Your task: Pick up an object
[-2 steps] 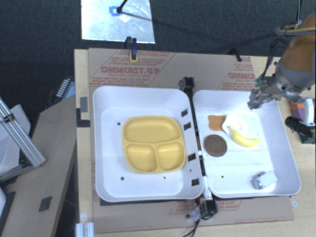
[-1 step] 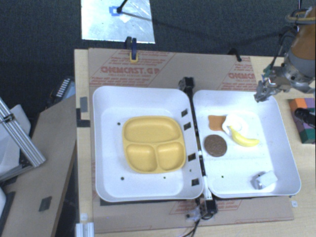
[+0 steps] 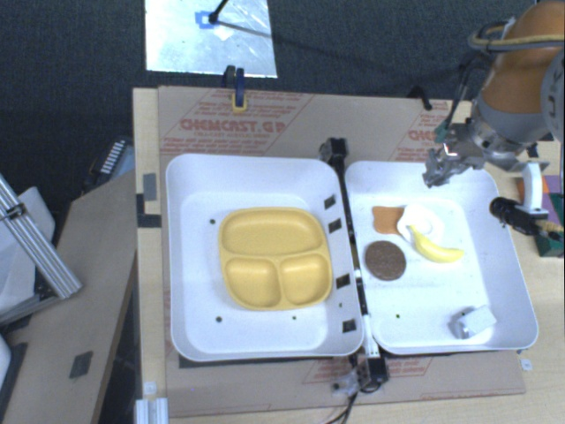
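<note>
So the gripper (image 3: 439, 173) is hanging over the upper edge of the right bin (image 3: 503, 281), toward the upper right of the frame, and honestly I can't tell how far apart the fingers are; it's just a dark blurry clump at that spot. Nothing visible between them, and they don't look to be touching anything.

The stuff worth grabbing sits near the middle of that right bin: a yellow banana (image 3: 437, 251), a white round piece (image 3: 422, 223) right under/behind it, an orange-brown slab (image 3: 386, 219) touching that, and a brown cookie-looking disc (image 3: 386, 260) just below. A small grey block (image 3: 471, 322) sits alone at the lower right of the bin.

What could go wrong, my guess: the cluster is packed tight, so coming down on the banana might clip the white piece or shove the slab and close on nothing. The disc looks flat, so the fingers could just scrape the bin floor. The gripper is also near the bin rim, so a straight drop from there lands on plastic.

The left bin (image 3: 190, 263) holds a yellow divided tray (image 3: 269, 259).
</note>
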